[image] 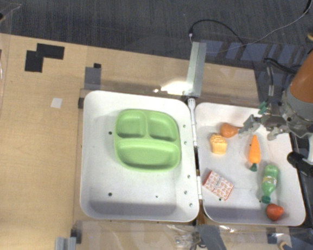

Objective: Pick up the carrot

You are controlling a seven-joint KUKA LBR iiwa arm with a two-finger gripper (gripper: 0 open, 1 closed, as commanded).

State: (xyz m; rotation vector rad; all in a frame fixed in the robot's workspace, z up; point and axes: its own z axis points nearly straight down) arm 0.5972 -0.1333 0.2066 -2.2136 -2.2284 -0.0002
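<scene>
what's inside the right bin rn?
In the right bin: carrot, green bottle, red tomato-like item, yellow block, an orange piece, patterned red packet. The gripper covers the bin's upper right corner.

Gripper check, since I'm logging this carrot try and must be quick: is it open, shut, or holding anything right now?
Gripper: open, fingers spread, holding nothing. It sits just above the top end of the carrot in the right bin.
</scene>
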